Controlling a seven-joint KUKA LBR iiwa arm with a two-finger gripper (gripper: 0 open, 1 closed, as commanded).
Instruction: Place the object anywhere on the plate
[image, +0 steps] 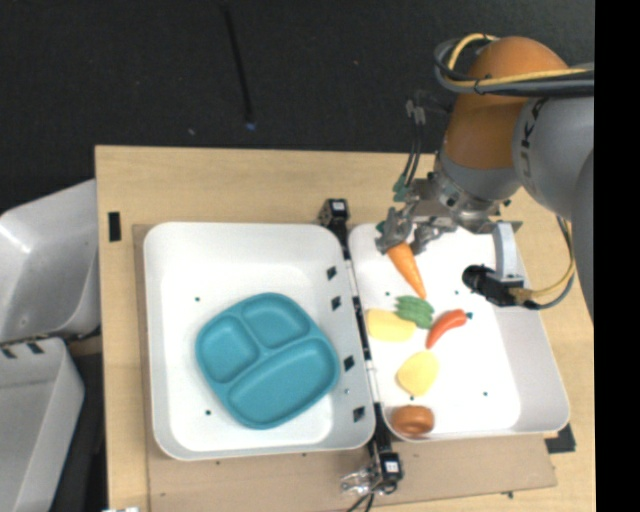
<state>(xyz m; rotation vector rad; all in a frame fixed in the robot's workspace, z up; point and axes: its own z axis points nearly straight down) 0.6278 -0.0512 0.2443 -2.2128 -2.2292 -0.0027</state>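
The pale wooden surface (250, 165) carries two shallow white bins; the left bin (165, 300) holds the teal three-compartment plastic plate (264, 358). In the right bin (520, 390), the tool (408, 232) appears closed on the orange toy carrot's (407, 268) top, though shadow blurs it. A shallow pinch could drop it crossing the bin walls. Below lie a yellow toy corn (390, 324), red chilli (446, 325), lemon-yellow piece (417, 373) and brown lump (411, 419).

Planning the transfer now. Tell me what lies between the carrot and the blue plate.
The carrot sits at the hand in the right bin. Toward the blue plate in the left bin, only the bins' adjoining rims stand between; no loose objects.
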